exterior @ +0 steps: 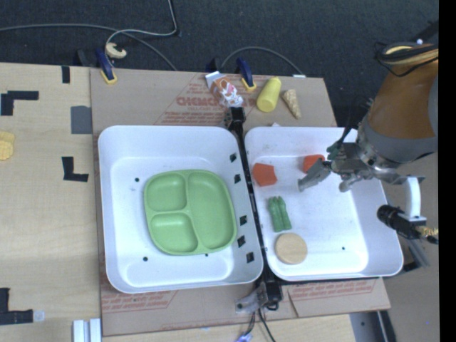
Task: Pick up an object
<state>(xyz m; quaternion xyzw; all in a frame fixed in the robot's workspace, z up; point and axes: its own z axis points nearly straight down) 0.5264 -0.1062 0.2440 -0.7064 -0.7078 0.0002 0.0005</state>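
The right bin (370, 262) holds a red block (264, 174), a small orange-red piece (311, 163), a green oblong object (278, 214) and a round tan disc (291, 249). My gripper (326, 183) hangs over the upper right part of this bin, just right of and below the orange-red piece. It is open, with one grey finger (311, 179) pointing left toward the middle of the bin. Nothing sits between the fingers.
A green divided plate (189, 211) lies in the left bin (121, 162). Behind the bins, on the cardboard, lie a yellow bottle (268, 95), a tan cone (292, 103) and a small packet (224, 88). Blue clamps (107, 68) and cables are at the back edge.
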